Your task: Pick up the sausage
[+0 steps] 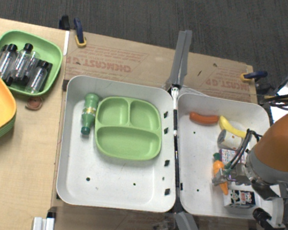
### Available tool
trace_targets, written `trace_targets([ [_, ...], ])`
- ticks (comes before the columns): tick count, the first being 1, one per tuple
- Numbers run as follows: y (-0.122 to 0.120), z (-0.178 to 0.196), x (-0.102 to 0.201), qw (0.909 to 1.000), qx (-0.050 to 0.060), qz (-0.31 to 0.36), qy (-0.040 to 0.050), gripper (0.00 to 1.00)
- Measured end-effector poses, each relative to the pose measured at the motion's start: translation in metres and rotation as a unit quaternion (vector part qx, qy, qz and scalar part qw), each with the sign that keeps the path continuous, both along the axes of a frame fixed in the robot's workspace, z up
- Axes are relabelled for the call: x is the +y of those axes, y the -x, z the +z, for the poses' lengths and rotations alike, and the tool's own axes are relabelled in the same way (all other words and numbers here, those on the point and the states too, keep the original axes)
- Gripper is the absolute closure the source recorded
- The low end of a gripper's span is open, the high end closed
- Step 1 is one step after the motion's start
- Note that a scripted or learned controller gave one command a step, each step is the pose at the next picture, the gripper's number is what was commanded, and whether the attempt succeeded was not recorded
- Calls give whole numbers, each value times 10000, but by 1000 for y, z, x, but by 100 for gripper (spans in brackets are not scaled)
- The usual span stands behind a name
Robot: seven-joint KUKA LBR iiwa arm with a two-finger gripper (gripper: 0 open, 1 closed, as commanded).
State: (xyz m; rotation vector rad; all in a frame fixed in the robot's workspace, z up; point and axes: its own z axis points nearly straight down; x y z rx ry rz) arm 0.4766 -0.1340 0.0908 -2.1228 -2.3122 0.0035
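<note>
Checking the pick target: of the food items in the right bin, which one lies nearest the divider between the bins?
The sausage, reddish-orange, lies closest to the divider at the bin's top left; the banana and carrot sit further right.

Dark grey ribbed carpet (150,4) runs across the top of my view. Below it sits my light wooden bench (1,192), with a brown cardboard sheet (125,63) laid flat and clamped at its far edge by blue-handled clamps (79,35). Even, soft lighting throughout.

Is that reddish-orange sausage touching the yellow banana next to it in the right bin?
Cannot tell. In the camera view the reddish-orange sausage and yellow banana meet end to end near the right white bin's far wall, with no plain gap or contact.
</note>
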Motion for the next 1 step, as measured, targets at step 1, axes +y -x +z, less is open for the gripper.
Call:
trace_targets([
  [1, 0, 0, -7, 10000, -6, 99, -1, 100],
])
